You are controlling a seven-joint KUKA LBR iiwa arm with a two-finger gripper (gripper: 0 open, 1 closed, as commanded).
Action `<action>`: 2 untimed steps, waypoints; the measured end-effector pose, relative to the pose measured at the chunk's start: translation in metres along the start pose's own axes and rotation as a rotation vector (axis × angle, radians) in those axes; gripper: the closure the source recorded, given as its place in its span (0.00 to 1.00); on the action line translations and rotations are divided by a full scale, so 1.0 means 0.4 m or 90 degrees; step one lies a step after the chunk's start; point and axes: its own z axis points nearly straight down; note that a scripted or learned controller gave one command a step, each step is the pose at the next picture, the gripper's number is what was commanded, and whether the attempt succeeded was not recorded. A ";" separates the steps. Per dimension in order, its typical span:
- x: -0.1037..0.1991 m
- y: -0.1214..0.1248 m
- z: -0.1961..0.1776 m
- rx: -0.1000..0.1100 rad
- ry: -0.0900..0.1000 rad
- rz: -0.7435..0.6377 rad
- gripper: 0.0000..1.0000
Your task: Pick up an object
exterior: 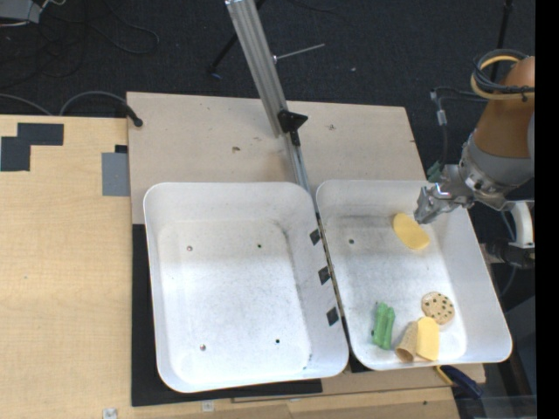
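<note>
Tool (430, 203) hovering beside yellow piece (410, 232) — jaw state unclear; piece looking light, rounded, slippery — grip across its middle.

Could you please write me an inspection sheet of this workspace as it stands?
Surface: two white bins; left bin, right bin.
Job's things: in the right bin, yellow piece, green piece, spotted cookie, yellow and tan piece.
Clutter: nothing seen.
Gripper: gripper beside the yellow piece, at the right bin's far edge.
Cables: black cables on the floor.
Surroundings: slanted metal rail, wooden bench.
</note>
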 end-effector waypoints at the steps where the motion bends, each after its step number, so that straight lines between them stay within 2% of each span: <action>1: -0.003 0.001 -0.070 0.000 0.000 0.000 1.00; 2: 0.112 0.037 -0.093 0.001 0.000 -0.002 1.00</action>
